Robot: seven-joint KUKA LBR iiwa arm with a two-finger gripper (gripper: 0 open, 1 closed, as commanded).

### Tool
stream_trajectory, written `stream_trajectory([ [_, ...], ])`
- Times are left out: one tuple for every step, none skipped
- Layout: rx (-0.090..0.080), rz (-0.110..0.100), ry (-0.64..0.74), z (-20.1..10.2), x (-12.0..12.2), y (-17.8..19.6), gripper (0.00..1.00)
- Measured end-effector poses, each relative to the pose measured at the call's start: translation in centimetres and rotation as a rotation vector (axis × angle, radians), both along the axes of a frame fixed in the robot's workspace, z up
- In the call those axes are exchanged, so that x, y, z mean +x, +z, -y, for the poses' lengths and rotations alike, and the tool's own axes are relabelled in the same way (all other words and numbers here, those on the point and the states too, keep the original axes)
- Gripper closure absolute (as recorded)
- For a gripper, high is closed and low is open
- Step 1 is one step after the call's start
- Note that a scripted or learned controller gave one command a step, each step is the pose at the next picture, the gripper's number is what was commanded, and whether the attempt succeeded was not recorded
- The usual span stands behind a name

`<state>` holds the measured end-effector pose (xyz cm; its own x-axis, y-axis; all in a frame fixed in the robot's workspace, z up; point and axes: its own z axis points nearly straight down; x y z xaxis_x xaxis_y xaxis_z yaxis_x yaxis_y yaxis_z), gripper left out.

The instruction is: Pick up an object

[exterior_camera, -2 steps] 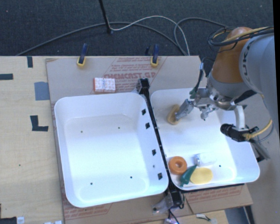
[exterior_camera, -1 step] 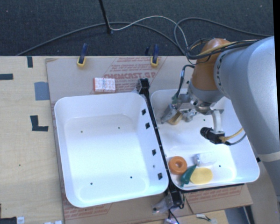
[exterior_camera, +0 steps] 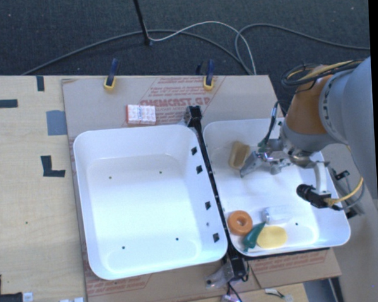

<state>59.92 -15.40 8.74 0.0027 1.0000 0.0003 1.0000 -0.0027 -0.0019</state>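
My gripper [exterior_camera: 250, 165] is low inside the right bin [exterior_camera: 320, 238], in its upper middle part. Just to its left, touching or nearly touching it, lies a tan block [exterior_camera: 238, 154]. Near the front wall of that bin sit an orange ring [exterior_camera: 239, 221], a yellow rounded object [exterior_camera: 272, 237], a green piece [exterior_camera: 251, 237] and a small clear item [exterior_camera: 272, 213]. The grey arm with its orange band [exterior_camera: 304, 109] comes in from the right.
The left bin [exterior_camera: 90, 203] stands beside the right one, with a black divider [exterior_camera: 206, 178] between them. A small white and pink box [exterior_camera: 141, 114] lies on the cardboard behind the left bin. Two yellow clamps [exterior_camera: 111, 82] hold the cardboard's far edge.
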Motion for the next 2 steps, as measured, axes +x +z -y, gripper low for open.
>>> stream_trajectory([
  [-0.002,0.005,0.001,2.3,-6.1,11.8,0.0],
  [0.001,-0.003,0.003,1.1,-7.8,11.7,0.0],
])
